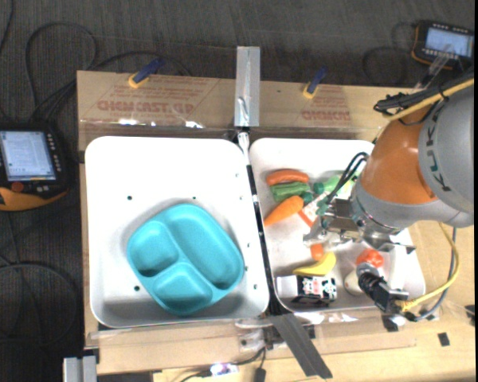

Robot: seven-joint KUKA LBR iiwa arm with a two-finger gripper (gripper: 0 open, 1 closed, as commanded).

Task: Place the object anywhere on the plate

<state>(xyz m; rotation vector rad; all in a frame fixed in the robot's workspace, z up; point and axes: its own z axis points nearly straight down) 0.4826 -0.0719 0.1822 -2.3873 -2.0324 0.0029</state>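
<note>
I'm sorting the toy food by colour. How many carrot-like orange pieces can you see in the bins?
2. One carrot lies mid-left in the right bin; another carrot, partly under a green piece, lies just above it. The arm may hide more.

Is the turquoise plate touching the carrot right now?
Apart. The camera view shows the plate in the left bin and the carrot in the right bin, with both bin walls between them.

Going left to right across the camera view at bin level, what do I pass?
Handheld pendant → left bin → teal divided plate → right bin → orange carrot → the arm's orange band.
</note>
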